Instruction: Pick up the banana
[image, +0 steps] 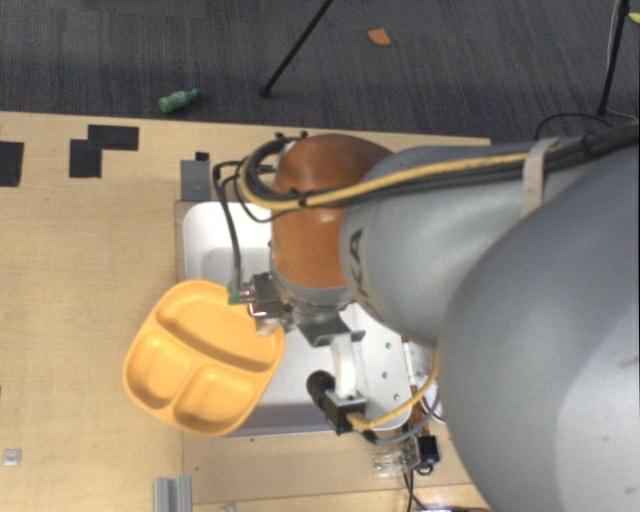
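Banana hunting isn't going great at this moment, honestly. I can't tell where it's lying, because the big grey arm (480, 260) is sweeping in from 3 o'clock and blocking most of the white bin (200, 240). My guess is the fruit is sitting somewhere under that bulk, but that's only a guess.

What is standing out is a yellow divided plate (195, 360), sitting at about 8 o'clock from the middle of the frame. It's hanging over the bin's left wall and out above the tan worktop (80, 260), and it's looking tilted instead of lying flat. That's making me think something is propping it or lifting it by its upper right rim.

That rim is meeting the end effector (262, 305), which is poking out at 7 o'clock from under the orange band (310, 220). The metal bits there are touching, or at least overlapping, the plate's edge. Whether it's actually clamping the plate or just bumping against it, I can't tell, and how far open it is is hidden by the wrist too.

So, judging from this, the arm is going low into the bin at the plate's side, probably because the program is aiming at something yellow. If it's the plate getting grabbed, that's the wrong target. A black cable (232, 220) is looping off the wrist at 10 o'clock, staying out of the way.
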